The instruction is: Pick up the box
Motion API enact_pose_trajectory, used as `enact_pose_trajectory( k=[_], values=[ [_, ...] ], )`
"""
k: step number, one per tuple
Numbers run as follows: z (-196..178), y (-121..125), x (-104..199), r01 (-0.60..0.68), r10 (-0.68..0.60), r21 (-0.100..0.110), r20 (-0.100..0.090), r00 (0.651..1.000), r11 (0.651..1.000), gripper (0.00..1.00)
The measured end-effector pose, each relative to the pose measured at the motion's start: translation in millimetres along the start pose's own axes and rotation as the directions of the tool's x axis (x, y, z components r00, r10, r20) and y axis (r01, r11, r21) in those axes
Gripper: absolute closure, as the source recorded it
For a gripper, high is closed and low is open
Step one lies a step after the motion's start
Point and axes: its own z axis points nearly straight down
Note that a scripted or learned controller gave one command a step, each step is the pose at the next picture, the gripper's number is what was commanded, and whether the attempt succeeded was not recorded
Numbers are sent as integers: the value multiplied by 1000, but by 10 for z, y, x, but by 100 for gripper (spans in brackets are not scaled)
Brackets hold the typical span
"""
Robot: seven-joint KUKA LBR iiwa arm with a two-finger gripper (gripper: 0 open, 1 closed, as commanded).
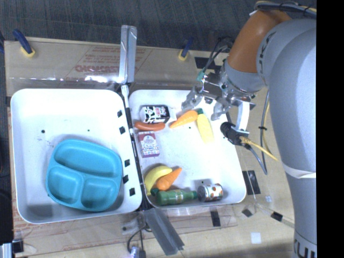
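Hovering over the right bin's [236, 195] far side, the hand [207, 102] has spread fingers above the carrot [184, 119], gripping nothing; the box [148, 144] lies flat near the divider, apart, probably awaiting approach.

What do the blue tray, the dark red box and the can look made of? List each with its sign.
Blue tray: likely moulded plastic, smooth with a soft sheen and rounded compartments.
Dark red box: probably printed cardboard, flat faces with a label; matte.
Can: seemingly metal, with bright glints on its end, though it could be a plastic toy.
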Motion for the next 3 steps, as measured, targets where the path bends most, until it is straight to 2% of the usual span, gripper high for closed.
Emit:
enact_pose_trajectory(
  k=[1, 2, 3],
  values=[
    [1408, -647, -519, -21, 21, 0, -1, 1000, 1000, 0],
    [1412, -972, -26, 14, -14, 1, -1, 1000, 1000, 0],
    [-536, -924, -432, -136, 136, -4, -2, 991, 991, 0]
  ],
)
